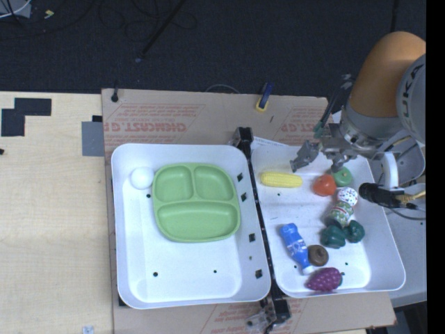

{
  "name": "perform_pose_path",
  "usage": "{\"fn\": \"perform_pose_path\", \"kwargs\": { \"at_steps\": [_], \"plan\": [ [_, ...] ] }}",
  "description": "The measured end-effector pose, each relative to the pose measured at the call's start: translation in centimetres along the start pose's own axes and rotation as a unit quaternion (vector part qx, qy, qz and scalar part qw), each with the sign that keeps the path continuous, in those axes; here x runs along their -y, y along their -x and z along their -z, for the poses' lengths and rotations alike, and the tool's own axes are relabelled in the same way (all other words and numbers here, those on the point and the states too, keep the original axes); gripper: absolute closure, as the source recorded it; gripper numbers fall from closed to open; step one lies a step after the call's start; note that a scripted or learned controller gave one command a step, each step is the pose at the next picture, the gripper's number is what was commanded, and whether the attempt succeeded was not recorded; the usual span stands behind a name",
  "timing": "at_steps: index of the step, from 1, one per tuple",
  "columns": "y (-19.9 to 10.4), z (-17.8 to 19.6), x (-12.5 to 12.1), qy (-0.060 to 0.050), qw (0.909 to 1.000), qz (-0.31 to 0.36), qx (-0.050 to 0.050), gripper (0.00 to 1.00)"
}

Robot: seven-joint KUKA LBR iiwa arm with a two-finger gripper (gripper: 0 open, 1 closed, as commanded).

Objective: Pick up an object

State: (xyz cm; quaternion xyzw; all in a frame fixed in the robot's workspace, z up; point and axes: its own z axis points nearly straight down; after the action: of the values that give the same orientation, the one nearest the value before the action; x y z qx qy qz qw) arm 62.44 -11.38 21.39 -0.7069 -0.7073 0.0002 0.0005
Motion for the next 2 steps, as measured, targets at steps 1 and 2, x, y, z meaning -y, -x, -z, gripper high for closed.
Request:
{"fn": "perform_pose_path", "kwargs": {
  "at_steps": [1,2],
  "plan": [
    [-0.4,-6.4,0.3,-0.003,1.0000,0.000,0.000,0.00],
    [-1.2,-11.2,0.3,-0.002,1.0000,-0.001,-0.001,0.00]
  ]
}}
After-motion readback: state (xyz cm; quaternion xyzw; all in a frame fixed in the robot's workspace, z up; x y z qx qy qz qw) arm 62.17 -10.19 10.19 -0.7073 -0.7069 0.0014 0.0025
